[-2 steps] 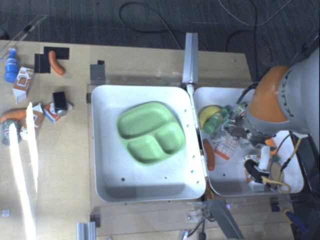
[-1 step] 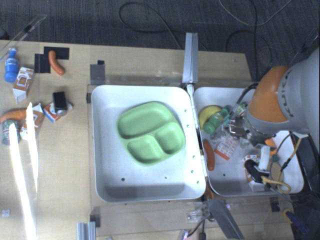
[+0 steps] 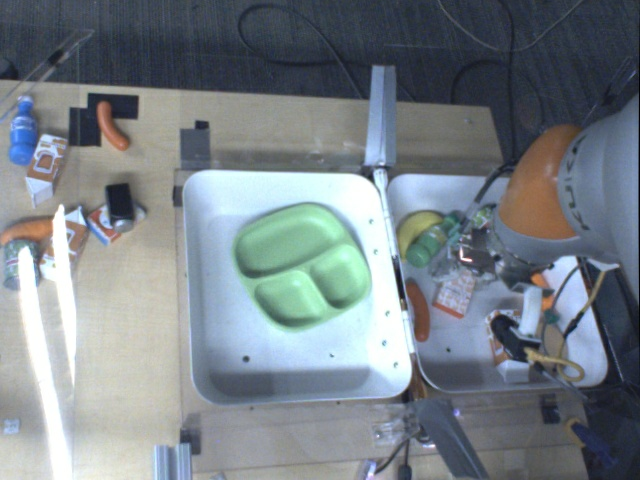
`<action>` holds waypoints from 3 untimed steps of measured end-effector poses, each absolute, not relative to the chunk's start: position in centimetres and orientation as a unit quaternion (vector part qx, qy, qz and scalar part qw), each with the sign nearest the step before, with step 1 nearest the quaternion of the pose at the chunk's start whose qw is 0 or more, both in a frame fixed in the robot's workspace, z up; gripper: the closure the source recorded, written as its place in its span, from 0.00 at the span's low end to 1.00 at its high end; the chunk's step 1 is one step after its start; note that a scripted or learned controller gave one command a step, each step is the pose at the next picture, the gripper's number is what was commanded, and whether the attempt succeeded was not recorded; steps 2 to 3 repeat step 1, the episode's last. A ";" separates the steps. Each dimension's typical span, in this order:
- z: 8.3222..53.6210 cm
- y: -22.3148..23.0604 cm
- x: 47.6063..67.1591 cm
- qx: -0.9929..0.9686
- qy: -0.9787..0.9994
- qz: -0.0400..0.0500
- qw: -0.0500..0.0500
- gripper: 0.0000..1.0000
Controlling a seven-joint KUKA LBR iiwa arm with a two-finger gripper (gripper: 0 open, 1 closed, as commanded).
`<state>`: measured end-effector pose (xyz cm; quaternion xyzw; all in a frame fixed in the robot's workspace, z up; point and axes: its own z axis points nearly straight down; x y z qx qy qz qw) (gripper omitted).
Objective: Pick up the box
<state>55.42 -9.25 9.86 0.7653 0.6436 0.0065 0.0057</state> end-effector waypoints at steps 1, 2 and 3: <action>18.4 -1.5 51.2 0.759 0.651 0.001 0.001 1.00; 18.4 -1.5 51.2 0.759 0.651 0.001 0.001 1.00; 18.4 -1.5 51.2 0.759 0.651 0.001 0.001 1.00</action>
